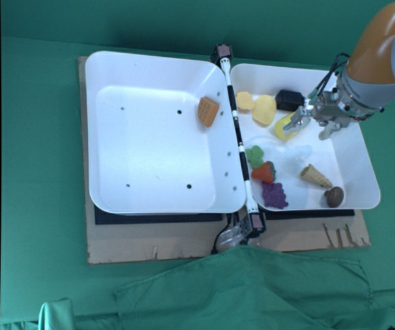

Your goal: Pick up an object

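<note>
Gripper (pixel 312 118) over right bin (pixel 362 177), fingers spread, holding nothing.
Yellow banana piece (pixel 286 128) just left of fingertips, touching or nearly.

Grey arm (pixel 382 60) with a broad, rounded orange band above the wrist; dark lettering on the pale link at the frame edge. Thin black cables looping along the wrist. Metallic silver tool (pixel 314 121), angular, with pale finger parts.
</note>
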`<control>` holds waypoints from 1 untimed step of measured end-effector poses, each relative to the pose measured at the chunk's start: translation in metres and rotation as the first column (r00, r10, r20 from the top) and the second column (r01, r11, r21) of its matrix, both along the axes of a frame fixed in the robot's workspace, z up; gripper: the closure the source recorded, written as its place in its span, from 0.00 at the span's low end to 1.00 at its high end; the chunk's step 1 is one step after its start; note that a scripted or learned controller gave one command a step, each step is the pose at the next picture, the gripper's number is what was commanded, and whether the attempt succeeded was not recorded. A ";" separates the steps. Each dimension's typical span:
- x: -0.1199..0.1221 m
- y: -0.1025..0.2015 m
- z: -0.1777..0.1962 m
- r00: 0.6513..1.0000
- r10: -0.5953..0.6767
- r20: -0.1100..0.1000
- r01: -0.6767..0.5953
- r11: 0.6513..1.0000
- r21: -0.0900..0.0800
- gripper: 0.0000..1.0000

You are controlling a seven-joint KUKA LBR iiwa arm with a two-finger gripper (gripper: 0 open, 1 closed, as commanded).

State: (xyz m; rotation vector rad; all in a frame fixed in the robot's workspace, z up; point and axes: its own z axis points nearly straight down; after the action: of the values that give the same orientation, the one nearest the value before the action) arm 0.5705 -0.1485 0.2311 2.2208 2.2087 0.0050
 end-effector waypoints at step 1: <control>0.069 0.005 -0.048 1.000 0.004 0.004 -0.004 1.000 -0.001 0.00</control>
State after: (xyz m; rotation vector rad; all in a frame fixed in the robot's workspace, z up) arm 0.6393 -0.1434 0.1829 2.2136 2.2112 0.0090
